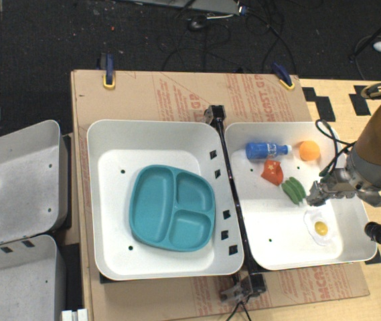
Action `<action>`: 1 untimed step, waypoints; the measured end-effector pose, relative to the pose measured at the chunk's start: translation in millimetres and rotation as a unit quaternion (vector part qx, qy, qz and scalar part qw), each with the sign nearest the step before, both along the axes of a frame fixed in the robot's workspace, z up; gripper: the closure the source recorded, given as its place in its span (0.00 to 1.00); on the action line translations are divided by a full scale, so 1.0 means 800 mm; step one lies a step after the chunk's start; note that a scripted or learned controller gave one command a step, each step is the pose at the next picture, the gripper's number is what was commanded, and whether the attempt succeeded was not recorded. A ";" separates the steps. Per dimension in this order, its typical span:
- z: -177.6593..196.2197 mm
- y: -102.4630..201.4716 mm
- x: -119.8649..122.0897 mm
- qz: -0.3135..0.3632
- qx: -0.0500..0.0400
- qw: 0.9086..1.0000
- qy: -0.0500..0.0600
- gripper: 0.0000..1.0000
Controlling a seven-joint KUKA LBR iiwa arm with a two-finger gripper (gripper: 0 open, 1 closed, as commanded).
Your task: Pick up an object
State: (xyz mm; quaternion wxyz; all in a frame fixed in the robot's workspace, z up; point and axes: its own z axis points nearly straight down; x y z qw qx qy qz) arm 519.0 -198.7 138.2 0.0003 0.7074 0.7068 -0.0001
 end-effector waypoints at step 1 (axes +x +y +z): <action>0.078 -0.006 0.001 0.001 -0.001 1.000 -0.002 1.00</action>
